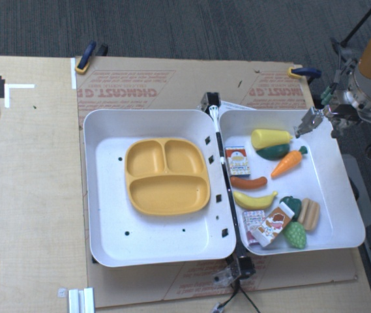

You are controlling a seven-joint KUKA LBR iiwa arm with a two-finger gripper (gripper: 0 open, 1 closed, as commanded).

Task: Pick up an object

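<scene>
Hovering at the right bin's (341,162) far right corner, my pincer (312,121) has its fingers slightly parted and empty, just above the yellow corn (270,137) and carrot (287,163), with toy food crowded there for picking while the yellow plate (167,176) sits alone in the left bin (107,227).

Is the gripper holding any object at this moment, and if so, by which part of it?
Nothing is held. The gripper hangs at the right bin's upper edge, with no toy between its fingers, apart from the carrot.
</scene>
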